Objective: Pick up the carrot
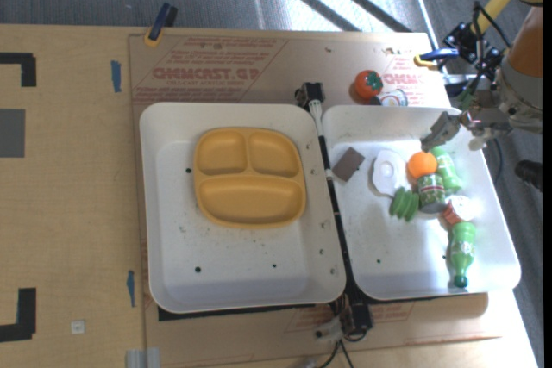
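Note:
The carrot (422, 165) shows as a rounded orange piece in the right bin (379, 271), with green plastic items touching its right and lower sides. My gripper (458, 136) hangs over the bin's far right part, just above and to the right of the carrot and apart from it. Its fingers (439, 132) are spread open with nothing between them.
Around the carrot lie a grey block (348, 164), a white oval piece (385, 171), a green leafy piece (404, 203), a labelled bottle (433, 192) and a green bottle (461, 247). A yellow divided plate (250, 175) sits in the left bin (172, 263). A red toy (367, 84) lies behind the bins.

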`<action>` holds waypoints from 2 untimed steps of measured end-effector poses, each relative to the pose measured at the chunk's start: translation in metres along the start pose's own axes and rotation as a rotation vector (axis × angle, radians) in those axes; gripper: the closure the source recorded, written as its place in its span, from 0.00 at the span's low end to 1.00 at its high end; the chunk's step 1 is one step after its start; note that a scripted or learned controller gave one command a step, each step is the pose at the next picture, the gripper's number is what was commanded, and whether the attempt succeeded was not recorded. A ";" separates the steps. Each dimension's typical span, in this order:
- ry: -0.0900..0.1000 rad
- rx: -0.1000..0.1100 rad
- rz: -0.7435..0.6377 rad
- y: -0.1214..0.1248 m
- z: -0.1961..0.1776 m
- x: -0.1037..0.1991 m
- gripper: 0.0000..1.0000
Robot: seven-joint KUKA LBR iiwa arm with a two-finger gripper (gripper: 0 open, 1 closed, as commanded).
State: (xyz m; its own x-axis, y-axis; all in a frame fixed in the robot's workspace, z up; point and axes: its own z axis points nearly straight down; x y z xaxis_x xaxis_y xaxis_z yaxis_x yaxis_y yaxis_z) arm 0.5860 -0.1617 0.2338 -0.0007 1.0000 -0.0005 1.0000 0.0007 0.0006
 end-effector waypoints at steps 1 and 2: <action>0.001 0.002 0.034 -0.074 0.077 0.009 0.00; 0.002 0.003 0.046 -0.107 0.090 0.038 0.00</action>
State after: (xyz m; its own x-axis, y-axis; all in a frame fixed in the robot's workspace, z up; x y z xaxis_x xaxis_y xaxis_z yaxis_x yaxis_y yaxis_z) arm 0.4789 -0.1235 0.1442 0.0454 0.9990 0.0016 0.9990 -0.0454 -0.0025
